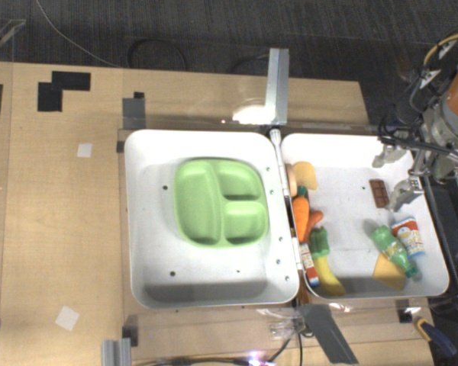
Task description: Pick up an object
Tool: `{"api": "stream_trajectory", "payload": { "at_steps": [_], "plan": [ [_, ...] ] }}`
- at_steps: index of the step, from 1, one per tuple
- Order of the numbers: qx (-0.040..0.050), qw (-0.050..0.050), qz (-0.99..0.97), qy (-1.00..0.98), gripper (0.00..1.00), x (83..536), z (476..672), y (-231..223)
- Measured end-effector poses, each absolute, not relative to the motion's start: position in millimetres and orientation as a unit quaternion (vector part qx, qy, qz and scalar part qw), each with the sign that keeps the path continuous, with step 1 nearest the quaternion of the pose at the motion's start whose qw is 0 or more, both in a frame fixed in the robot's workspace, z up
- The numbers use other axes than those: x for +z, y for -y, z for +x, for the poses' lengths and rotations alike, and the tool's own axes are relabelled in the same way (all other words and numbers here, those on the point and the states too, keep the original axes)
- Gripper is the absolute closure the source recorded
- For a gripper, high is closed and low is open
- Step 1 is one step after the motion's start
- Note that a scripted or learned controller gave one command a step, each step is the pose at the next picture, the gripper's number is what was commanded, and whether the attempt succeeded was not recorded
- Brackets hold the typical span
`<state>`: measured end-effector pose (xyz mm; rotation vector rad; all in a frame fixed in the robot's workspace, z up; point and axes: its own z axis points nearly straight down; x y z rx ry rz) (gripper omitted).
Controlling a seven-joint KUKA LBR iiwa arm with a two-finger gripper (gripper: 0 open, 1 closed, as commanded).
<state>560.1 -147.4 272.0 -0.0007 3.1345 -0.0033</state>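
Note:
The right bin [343,162] holds several toy foods. A yellow roll [303,175], an orange carrot [300,207], a green piece [319,242] and a banana [326,276] lie along its left wall. A brown chocolate bar [378,193] lies toward the right. Near the right front are a green bottle [389,247], a small white can [409,235] and a yellow cheese wedge [388,272]. My gripper [397,176] hangs over the bin's right side, just right of the chocolate bar. It is open, with nothing between its fingers [407,194].
The left bin [149,265] bears a green divided plate [220,202]. A metal post [278,90] stands behind the divider between the bins. The arm and its cables [443,59] crowd the right edge.

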Motion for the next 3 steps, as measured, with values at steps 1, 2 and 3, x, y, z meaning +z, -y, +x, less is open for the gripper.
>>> {"api": "stream_trajectory", "payload": {
  "at_steps": [1, 2, 3],
  "plan": [
    [-0.0001, 0.002, 0.000, -1.000, 0.00, 98, 533.5, 187],
    [-0.0009, 0.006, -0.005, -1.000, 1.00, 110, 537.7, 184],
    [-0.0006, 0.006, -0.005, -1.000, 0.00, 110, 537.7, 184]
  ]
}}
